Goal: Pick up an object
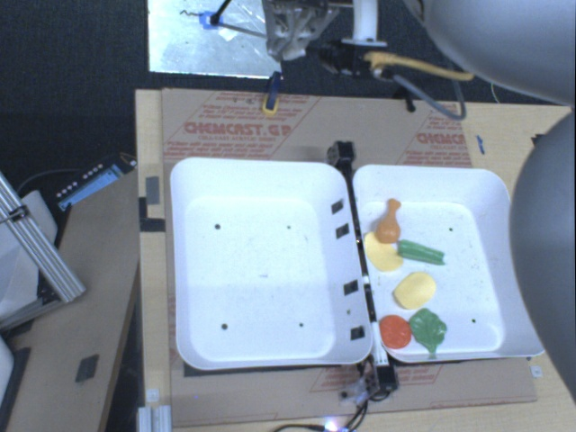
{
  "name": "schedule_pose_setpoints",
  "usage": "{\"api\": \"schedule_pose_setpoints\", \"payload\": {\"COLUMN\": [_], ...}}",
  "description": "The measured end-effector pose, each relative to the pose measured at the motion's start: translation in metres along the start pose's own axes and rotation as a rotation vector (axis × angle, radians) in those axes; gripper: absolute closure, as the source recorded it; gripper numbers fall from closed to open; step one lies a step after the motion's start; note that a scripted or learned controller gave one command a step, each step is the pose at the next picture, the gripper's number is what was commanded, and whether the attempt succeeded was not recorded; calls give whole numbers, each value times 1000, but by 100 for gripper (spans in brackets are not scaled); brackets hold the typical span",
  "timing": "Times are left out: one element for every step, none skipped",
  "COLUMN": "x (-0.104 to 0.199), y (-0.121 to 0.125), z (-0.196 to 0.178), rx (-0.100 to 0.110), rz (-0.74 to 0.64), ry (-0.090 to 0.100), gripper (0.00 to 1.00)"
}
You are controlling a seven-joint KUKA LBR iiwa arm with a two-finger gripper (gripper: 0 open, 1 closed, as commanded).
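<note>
Objects: six small items (409, 282) lay in the right bin (486, 196), lower right of frame.
Gripper (290, 39): top centre, above the bins.
Fingers: state could not be told.

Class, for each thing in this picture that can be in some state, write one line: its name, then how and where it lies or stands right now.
Gripper: raised above the bench, beyond the bins.
Orange piece: lying in the right bin, touching the pale yellow piece.
Green stick: lying flat.
Yellow piece: lying flat, apart.
Red piece: beside the green leafy piece.
</note>
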State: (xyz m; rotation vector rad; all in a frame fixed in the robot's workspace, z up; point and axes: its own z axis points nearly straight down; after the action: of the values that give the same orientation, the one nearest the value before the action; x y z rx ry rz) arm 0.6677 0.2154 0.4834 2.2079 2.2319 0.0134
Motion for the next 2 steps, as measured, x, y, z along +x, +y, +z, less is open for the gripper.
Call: {"api": "schedule_pose_setpoints", "payload": {"x": [21, -3], "y": [-28, 2], "z": [-36, -53], "rx": [3, 4], "rz": [4, 12], "ry": [-2, -5], "gripper": [100, 100]}}
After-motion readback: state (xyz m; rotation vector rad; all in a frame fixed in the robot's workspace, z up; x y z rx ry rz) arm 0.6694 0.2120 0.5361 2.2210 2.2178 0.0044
